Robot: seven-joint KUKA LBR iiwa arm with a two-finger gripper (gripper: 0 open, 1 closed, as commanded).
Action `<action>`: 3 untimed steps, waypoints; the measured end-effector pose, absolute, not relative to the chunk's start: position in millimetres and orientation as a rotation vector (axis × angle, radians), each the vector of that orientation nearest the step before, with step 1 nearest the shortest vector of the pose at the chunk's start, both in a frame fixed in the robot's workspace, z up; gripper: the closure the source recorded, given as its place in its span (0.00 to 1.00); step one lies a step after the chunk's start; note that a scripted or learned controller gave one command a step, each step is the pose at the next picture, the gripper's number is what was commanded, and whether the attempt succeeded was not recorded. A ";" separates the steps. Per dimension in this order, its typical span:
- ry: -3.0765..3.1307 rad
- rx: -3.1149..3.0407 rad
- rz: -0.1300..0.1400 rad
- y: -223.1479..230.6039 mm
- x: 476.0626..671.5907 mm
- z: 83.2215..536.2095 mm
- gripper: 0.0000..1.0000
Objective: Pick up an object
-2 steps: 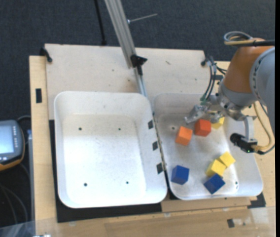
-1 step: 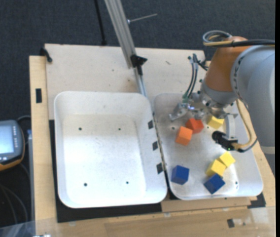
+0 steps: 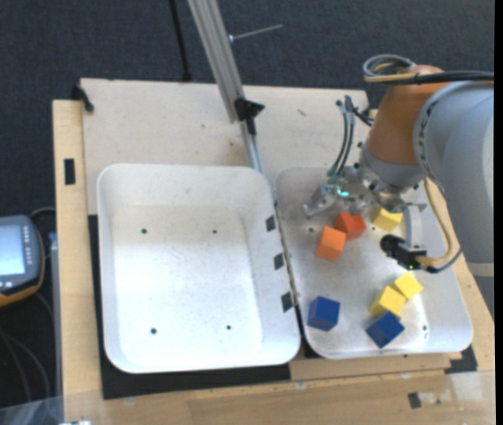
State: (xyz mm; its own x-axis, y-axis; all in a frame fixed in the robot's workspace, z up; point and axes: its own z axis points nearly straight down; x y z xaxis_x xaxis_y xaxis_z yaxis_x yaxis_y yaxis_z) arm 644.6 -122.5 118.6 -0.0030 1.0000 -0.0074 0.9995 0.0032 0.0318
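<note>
Pendant (image 3: pixel 2 255) with grey screen sits far left, off the bench, partly cut by the frame edge. Left bin (image 3: pixel 119 193) lies beside the right bin (image 3: pixel 451 321), rims nearly touching. Aluminium rail (image 3: pixel 214 42) slants down from top centre to the bins' shared back corner.

In the right bin, l. to r.: blue cube (image 3: pixel 323 312) near the front-left wall; orange cube (image 3: pixel 331 243) just below a darker orange-red cube (image 3: pixel 352 225); second blue cube (image 3: pixel 384 328) at front; two yellow cubes (image 3: pixel 398 293) touching, just above it; another yellow cube (image 3: pixel 388 219) under the wrist.

Arm reaches in from the right, wrist tilted down over the bin's back. Gripper (image 3: pixel 344 204) hangs just above the orange-red cube; whether it is open or closed can't be told, cables and housing blur it.
</note>
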 end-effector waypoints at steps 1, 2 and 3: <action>2.211 2.202 0.023 -122.6 644.5 118.1 0.00; 2.221 2.221 -0.002 -121.6 639.1 106.1 0.00; 2.221 2.223 -0.003 -115.5 587.4 96.6 0.00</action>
State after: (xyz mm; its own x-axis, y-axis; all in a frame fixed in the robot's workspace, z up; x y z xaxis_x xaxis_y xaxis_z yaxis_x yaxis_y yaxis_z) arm 587.4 -115.5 96.6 0.0009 1.0000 -0.0011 1.0000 -0.0009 -0.0018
